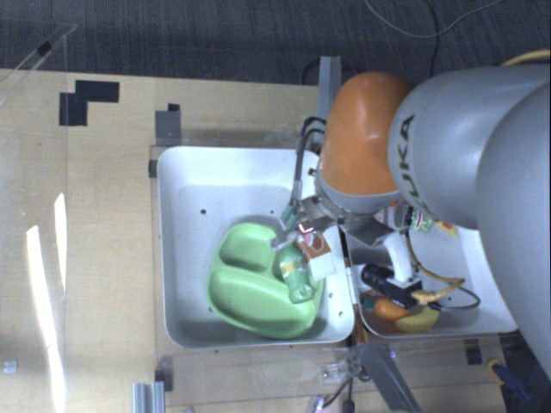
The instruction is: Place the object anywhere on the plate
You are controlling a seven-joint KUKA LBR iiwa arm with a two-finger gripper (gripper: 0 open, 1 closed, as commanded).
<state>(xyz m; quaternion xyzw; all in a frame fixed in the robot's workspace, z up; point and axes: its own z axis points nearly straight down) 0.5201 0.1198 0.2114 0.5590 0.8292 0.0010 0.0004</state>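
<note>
The placing step is judged to be in hand. The hand [297, 235] is seen low over the right edge of the green divided plate [250, 286] in the left bin [185, 196]. A small green bottle [295, 278] lies on the plate's right side, just under the hand. Whether the hand is apart or together cannot be told. Next, a clean lift away is called for. The right bin [495, 312] holds a banana [419, 319] and other things. The pale wooden counter [86, 256] is seen around the bins, with dark carpet [215, 15] beyond.
</note>
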